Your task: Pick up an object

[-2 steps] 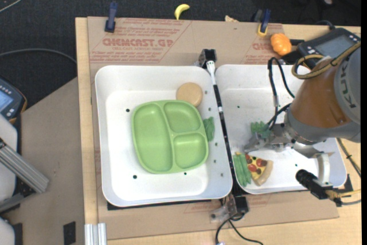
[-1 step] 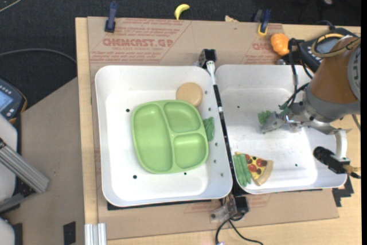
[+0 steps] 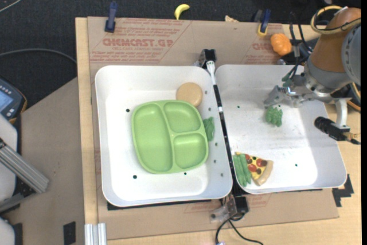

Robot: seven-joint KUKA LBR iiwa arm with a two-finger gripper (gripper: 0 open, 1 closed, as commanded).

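The gripper hangs low in the right bin, and from up here there's no telling whether it is clenched or released. Just beside it, below, lies the small green broccoli toy, well apart from the pizza slice. It looks light, knobbly and a bit rubbery, so pinch it across the bushy middle.

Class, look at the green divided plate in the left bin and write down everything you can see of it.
The green divided plate is light green and looks like smooth plastic, a rounded rectangle with three compartments: one long one on its left, two smaller ones on its right. It lies flat, turned slightly, in the middle of the left bin. A tan round disc sits at its upper edge and a small green piece at its right edge.
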